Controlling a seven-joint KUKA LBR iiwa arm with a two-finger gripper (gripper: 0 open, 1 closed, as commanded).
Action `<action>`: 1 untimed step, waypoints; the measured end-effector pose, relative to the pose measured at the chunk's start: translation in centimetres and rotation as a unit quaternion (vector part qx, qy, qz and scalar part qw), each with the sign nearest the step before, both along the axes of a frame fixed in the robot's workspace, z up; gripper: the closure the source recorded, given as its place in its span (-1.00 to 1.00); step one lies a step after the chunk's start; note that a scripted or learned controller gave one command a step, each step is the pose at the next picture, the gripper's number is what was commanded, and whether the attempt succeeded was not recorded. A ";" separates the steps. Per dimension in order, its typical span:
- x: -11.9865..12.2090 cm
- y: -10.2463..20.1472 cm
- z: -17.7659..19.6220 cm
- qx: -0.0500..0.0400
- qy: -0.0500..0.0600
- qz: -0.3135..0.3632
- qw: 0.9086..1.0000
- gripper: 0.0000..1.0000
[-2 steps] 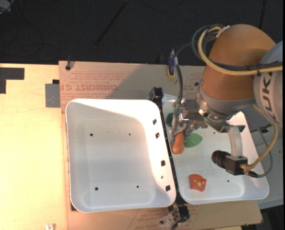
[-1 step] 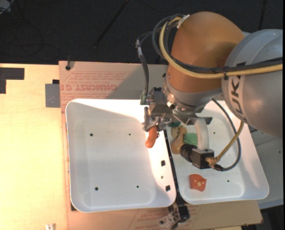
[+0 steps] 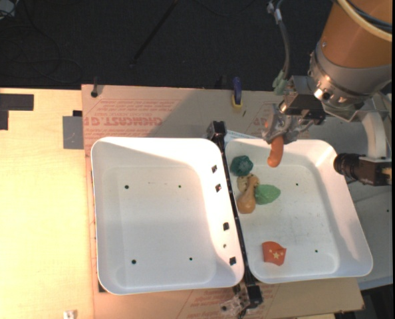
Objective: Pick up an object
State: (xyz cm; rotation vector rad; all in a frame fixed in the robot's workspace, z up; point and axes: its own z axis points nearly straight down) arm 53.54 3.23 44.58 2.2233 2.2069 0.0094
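The carrot (image 3: 275,153), a small orange piece, hangs upright from the tool (image 3: 277,137), its top pinched between the two fingers and its lower end clear of the bin floor. By the look of it the grasp is made and the lift is in hand: the piece sits over the back part of the right bin (image 3: 347,241), apart from the other things. What the next move seems to call for is a steady rise without a jolt, since only the tip of the carrot is clamped and a swing could work it loose.

Below and to the left of the tool lie a dark green lump (image 3: 241,165), a tan pear-like piece (image 3: 247,195) and a light green leaf (image 3: 268,194), the last two touching. Farther toward the front, well apart from the tool, lies a red piece (image 3: 273,252). The left bin (image 3: 118,271) sits just beside the right one, their rims meeting along a line of black clips.

Both bins rest on a cardboard sheet (image 3: 151,115) laid over the pale wooden counter (image 3: 31,211). Behind it the room is dark, with loose cables.
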 end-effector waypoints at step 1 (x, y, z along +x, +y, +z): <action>-4.6 6.6 9.0 0.003 0.002 0.007 1.000 1.00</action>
